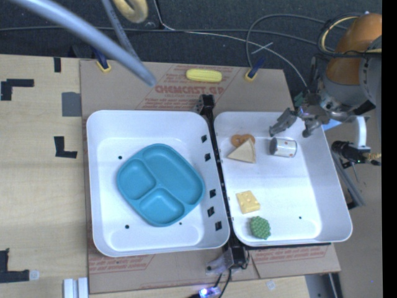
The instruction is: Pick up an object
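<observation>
Camera view: gripper (295,122) hangs over the upper right part of the right bin (313,185), fingers spread apart with nothing between them. Pick is not done; every object lies on the bin floor. Nearest candidate is a small can (283,146) on its side just below the fingertips, looks metallic with a dark end, though it's small and a bit blurred, so material is a guess. Left of it sits a pale wedge (244,152), cheese-like, touching a brown rounded piece (240,139) behind it. Lower down, a yellow block (248,201) with holes, matte, and a green bumpy lump (260,227) near the front wall. Left bin (105,135) holds a blue tray (160,184), smooth plastic, three compartments, rounded corners. A yellow banana-like toy (203,75) lies on the cardboard behind the bins. What remains, as I judge it: descend, close on something, lift. The can may roll under the fingers.
</observation>
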